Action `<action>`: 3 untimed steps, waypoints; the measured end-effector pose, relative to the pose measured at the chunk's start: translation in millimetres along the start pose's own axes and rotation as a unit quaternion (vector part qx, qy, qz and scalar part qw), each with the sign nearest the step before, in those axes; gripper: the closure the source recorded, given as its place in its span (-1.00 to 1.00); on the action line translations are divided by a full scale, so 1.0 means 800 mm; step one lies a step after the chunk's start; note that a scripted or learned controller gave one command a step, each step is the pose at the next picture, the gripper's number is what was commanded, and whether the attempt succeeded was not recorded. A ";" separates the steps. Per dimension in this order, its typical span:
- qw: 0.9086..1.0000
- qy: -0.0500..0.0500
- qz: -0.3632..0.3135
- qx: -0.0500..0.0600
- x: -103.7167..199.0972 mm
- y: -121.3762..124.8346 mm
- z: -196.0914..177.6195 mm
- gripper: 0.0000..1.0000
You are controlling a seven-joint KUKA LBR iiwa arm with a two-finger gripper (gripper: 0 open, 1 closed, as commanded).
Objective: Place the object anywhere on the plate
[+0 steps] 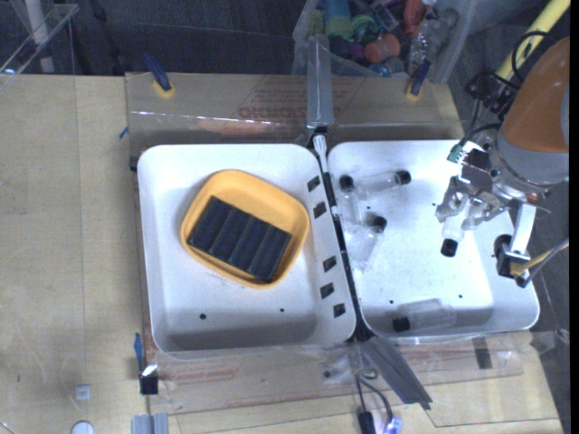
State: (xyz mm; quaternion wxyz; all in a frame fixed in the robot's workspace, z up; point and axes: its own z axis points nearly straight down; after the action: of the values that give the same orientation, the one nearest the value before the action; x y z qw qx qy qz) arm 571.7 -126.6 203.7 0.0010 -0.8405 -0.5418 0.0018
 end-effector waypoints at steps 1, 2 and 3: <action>0.997 0.001 -0.073 0.001 0.041 -0.029 0.025 1.00; 0.995 0.001 -0.099 -0.002 0.109 -0.019 0.025 1.00; 0.995 0.001 -0.097 0.001 0.202 -0.073 0.025 1.00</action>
State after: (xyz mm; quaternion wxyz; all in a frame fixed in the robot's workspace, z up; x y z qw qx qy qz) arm 584.8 44.5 183.8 0.0021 -0.7838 -0.6211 0.0015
